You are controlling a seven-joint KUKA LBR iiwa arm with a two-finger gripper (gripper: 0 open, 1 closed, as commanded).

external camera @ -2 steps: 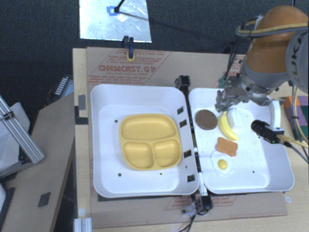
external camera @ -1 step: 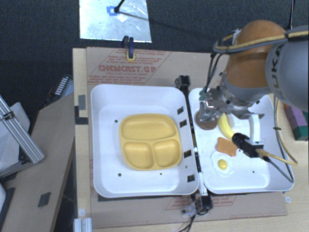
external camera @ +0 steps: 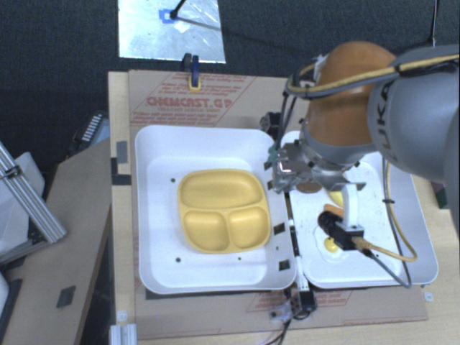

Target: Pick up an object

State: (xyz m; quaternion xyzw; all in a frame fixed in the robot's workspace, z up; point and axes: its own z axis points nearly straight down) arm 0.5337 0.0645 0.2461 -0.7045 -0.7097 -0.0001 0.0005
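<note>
The two bins sit side by side in the middle of the bench [external camera: 194,95]. The left bin [external camera: 154,192] holds one big yellow plate [external camera: 219,210] with three dips in it. The plate lies flat in the middle of its bin, a bit nearer the right edge. It is easy to see, but it is wide and low, so I think it is hard to pinch.

The arm [external camera: 402,121] reaches over the right bin [external camera: 417,257] and hides much of it. The tool [external camera: 286,171] hangs low at the left edge of that bin, close to the wall between the two bins. The wrist covers it from above, so I cannot tell if the tool is apart, together, or clamped on something.

Just beside the tool, near the left edge of the right bin, a brown thing [external camera: 309,187] peeks out from under the wrist. A yellow bit [external camera: 331,246] lies closer to the front edge. These small things are what the arm could pick up. I think the tool is low there because it is going for one of them. Nothing is seen lifted yet.
</note>
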